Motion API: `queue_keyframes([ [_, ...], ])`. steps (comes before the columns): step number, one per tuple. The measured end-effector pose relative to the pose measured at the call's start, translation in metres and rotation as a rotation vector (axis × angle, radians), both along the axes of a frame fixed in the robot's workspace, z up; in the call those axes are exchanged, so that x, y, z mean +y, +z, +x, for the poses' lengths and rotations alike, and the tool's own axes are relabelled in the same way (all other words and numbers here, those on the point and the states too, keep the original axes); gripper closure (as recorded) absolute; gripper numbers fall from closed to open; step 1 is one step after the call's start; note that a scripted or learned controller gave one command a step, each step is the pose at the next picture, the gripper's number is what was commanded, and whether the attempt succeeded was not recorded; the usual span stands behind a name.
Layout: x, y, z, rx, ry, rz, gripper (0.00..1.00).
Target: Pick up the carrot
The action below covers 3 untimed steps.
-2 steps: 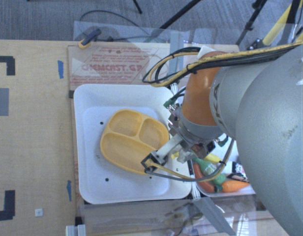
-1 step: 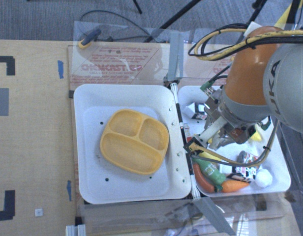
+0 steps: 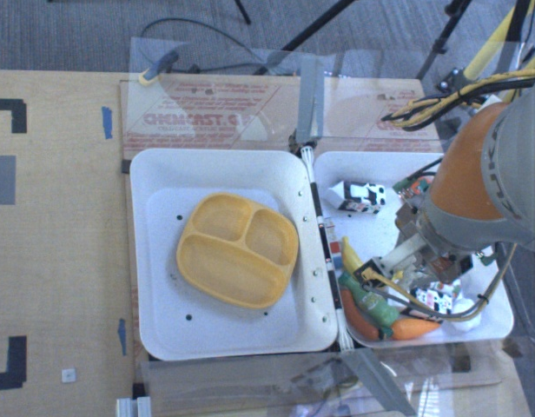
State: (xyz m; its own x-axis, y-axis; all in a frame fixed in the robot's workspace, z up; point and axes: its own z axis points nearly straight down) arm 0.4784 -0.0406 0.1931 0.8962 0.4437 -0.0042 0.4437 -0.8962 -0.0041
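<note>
Camera view is showing the arm (image 3: pixel 489 172) leaning in over the right bin (image 3: pixel 502 320), its wrist hanging low above the clutter at that bin's near edge. The carrot (image 3: pixel 412 327) is lying along that near edge, orange body stretching roughly left to right, with a green piece (image 3: pixel 369 304) resting across its left part and a second orange shape (image 3: pixel 358 321) curving beside it near the divider. The gripper (image 3: pixel 405 278) is sitting just above and slightly behind the carrot, close among cables and a yellow item (image 3: pixel 351 256), so the carrot is lying toward the camera from the tool, its long axis running across the approach. Whether the gripper is closed or spread is something I cannot tell here, since the wrist and wiring are covering it, and nothing is visibly being carried. The left bin (image 3: pixel 155 233) is holding a yellow divided plate (image 3: pixel 237 250), well apart from the work. A black-and-white toy (image 3: pixel 361 196) is resting further back in the right bin.
</note>
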Motion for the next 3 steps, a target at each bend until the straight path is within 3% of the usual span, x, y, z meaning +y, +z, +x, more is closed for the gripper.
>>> queue_keyframes([
  [1, 0.007, 0.208, 0.002, -0.005, -0.228, -0.003, 1.00],
  [2, -0.022, 0.242, 0.002, -0.006, -0.259, -0.004, 1.00],
  [3, -0.043, 0.219, 0.040, 0.000, 0.197, 0.000, 1.00],
])
